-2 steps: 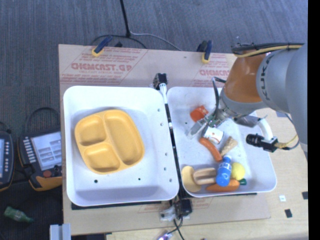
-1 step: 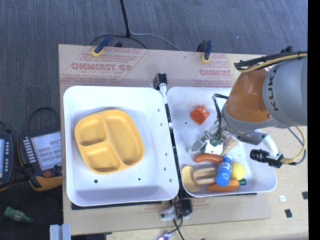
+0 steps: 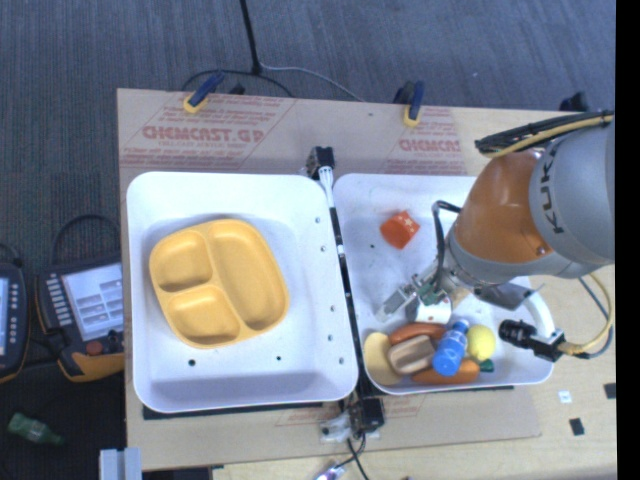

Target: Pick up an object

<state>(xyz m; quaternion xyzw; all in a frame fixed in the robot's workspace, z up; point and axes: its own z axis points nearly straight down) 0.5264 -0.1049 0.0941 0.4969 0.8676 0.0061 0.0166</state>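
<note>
While the pincer (image 3: 418, 296) hangs over the hot dog (image 3: 412, 350), its spread possibly open, I cannot tell.

Looks like a robotics lab: grey carpet (image 3: 90, 28) underfoot, a cardboard-covered bench (image 3: 250, 133) held by blue and yellow clamps (image 3: 203, 92), two white bins (image 3: 230, 193) side by side, a teach pendant (image 3: 85, 313) at left, loose cables (image 3: 250, 28) trailing across.

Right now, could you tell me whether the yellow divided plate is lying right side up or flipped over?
Right side up: the yellow divided plate in the left bin shows its three hollow compartments facing the camera.
</note>
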